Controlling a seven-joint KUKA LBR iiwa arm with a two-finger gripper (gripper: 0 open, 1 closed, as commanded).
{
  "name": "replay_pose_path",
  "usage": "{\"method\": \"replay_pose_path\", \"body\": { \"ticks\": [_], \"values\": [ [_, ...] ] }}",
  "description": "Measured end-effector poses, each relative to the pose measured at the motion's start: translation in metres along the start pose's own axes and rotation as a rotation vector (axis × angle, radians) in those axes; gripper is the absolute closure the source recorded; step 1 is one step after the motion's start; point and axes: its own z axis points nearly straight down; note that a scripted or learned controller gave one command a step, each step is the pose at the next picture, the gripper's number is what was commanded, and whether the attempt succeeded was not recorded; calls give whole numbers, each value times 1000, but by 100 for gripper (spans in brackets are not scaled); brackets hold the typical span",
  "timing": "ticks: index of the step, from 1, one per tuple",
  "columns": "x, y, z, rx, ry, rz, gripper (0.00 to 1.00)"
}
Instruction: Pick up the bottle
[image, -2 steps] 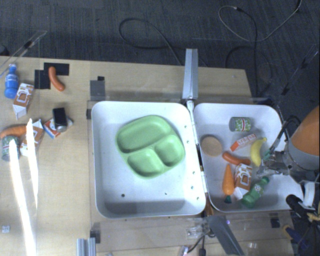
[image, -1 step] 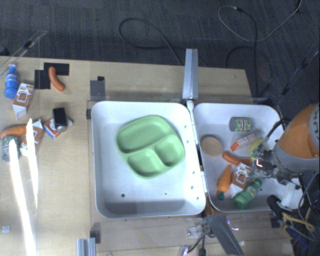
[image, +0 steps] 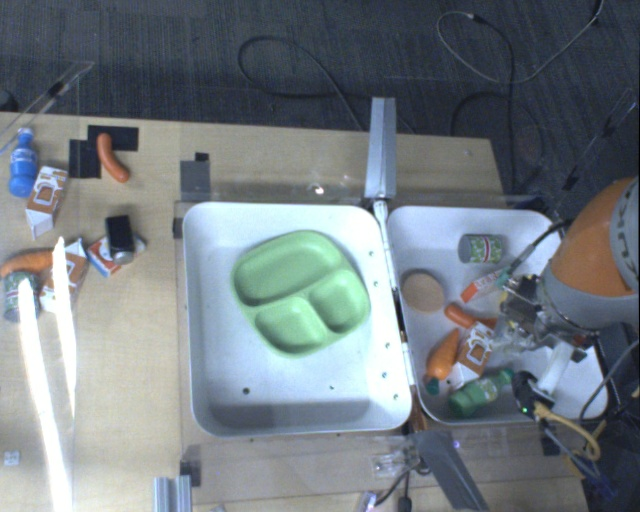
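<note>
A green bottle (image: 481, 392) lies on its side at the near edge of the right bin (image: 520, 222). My gripper (image: 506, 342) hangs over that bin, just behind the bottle and beside a small carton (image: 475, 350). I cannot see anything held in it. The arm's orange band (image: 600, 250) is at the right edge of the view.
The right bin also holds a green can (image: 482, 248), a brown disc (image: 423, 291), a sausage (image: 462, 316) and a carrot (image: 442, 353). A green divided plate (image: 300, 290) lies in the left bin (image: 215, 330). A small blue bottle (image: 22, 160), cartons and sausages lie on the bench at the left.
</note>
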Motion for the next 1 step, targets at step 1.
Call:
{"method": "replay_pose_path", "body": {
  "ticks": [1],
  "values": [
    [0, 0, 0, 0, 0, -1, 0]
  ]
}}
